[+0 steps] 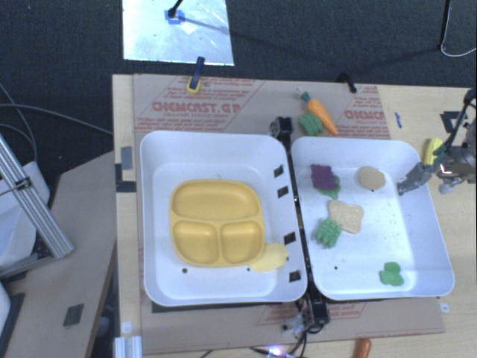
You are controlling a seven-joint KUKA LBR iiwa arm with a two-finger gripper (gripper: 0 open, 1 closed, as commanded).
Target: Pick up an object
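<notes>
In the camera view, you will find the gripper (pixel 414 177) at the right bin's (pixel 432 233) upper right rim, arriving from the right edge; whether it is spread or pressed together cannot be told. Nothing is seen held. In that bin, note a purple piece (pixel 323 177), a tan round piece (pixel 371 177), a beige slice (pixel 346 215) touching a green piece (pixel 327 233), and a second green piece (pixel 390 274) near the lower right corner. The left bin (pixel 156 222) carries a yellow divided tray (pixel 217 222) with a yellow piece (pixel 270 257) just beside it. A toy carrot (pixel 320 112) lies on the bench above the bins.
</notes>
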